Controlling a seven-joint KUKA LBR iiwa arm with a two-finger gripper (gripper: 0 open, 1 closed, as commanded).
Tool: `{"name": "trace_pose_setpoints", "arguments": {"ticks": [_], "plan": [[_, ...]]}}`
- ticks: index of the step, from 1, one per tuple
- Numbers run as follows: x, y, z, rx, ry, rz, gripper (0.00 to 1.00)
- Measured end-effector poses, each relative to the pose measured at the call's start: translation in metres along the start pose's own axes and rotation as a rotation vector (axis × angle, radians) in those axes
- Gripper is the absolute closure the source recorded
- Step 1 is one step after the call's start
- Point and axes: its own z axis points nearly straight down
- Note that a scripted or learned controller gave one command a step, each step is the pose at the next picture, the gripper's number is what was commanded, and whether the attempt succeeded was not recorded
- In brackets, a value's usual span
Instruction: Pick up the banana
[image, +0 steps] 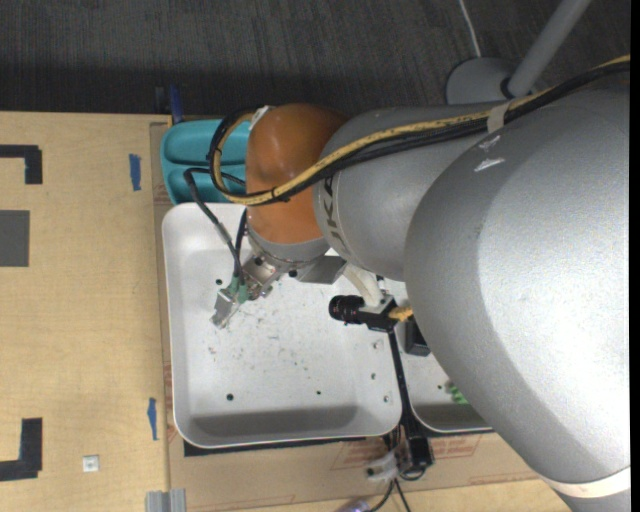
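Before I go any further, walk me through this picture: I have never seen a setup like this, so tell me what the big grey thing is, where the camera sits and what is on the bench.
The camera is fixed above the bench and looks down at a slant. The big grey shape filling the right side is a robot arm; it reaches in from the right, and the orange band sits just above its wrist. At its tip is the gripper, a small two-finger claw, low over the left white bin. It is too small and blurred to tell whether it holds anything. That bin's floor shows only dark specks. A second white bin lies to the right, mostly hidden under the arm. A turquoise object lies beyond the left bin. I cannot make out a banana.
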Motion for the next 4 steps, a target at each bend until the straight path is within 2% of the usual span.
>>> {"name": "trace_pose_setpoints", "arguments": {"ticks": [1, 2, 3, 4], "plan": [[-0.017, -0.074, -0.149, -0.004, -0.004, -0.273, 0.0], [0.054, -0.072, -0.01, 0.0, 0.0, -0.278, 0.0], [0.074, -0.07, 0.05, -0.003, -0.002, -0.651, 0.0], [0.074, -0.071, 0.05, 0.001, 0.001, -0.271, 0.0]]}}
